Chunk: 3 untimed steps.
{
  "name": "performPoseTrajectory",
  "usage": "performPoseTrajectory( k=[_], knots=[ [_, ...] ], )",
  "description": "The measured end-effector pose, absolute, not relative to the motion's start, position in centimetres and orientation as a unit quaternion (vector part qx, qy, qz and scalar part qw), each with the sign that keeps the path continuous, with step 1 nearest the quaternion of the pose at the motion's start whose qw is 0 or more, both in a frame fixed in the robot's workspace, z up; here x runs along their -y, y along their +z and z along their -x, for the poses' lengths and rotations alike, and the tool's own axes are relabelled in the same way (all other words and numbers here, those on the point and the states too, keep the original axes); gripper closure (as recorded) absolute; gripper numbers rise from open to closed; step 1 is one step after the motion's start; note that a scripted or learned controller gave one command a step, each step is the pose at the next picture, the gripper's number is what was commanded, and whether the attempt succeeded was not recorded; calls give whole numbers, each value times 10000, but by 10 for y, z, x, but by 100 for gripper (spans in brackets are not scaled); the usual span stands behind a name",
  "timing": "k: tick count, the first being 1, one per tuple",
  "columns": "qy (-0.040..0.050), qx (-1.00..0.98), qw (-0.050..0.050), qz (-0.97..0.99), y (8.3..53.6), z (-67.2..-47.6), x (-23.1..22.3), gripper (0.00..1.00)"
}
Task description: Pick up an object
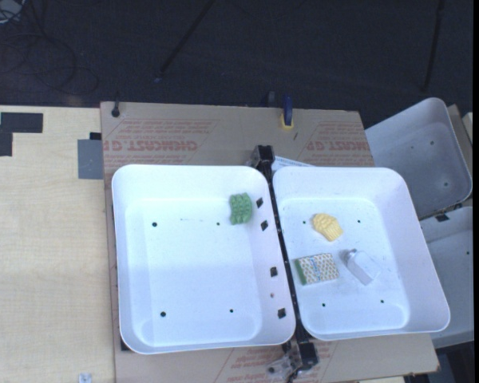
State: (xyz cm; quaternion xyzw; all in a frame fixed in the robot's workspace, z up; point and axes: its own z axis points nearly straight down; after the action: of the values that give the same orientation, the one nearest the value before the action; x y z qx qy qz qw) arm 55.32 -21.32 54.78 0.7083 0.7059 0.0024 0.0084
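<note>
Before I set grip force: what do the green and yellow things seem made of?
Green object: probably soft foam or sponge, matte, with a bumpy surface. Yellow object: likely plastic or rubber, ridged, with a slight sheen. Both are too small to be sure.

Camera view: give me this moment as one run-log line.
left white bin: green knobbly lump | right white bin: yellow ridged lump, speckled flat block, pale grey block | nothing lifted

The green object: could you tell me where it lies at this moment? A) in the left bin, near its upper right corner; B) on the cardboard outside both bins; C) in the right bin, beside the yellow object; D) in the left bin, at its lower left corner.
A: the green object lies inside the left bin, near its upper right corner, while the yellow object lies in the right bin.
</note>
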Motion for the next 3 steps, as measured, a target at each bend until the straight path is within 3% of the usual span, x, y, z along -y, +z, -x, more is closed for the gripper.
performPoseTrajectory(
  k=[1, 3],
  knots=[
    [-17, -7087, -12, -7055, 547, -555, 209, 100],
    [-4, -7090, -16, -7052, 538, -498, 105, 100]
  ],
)
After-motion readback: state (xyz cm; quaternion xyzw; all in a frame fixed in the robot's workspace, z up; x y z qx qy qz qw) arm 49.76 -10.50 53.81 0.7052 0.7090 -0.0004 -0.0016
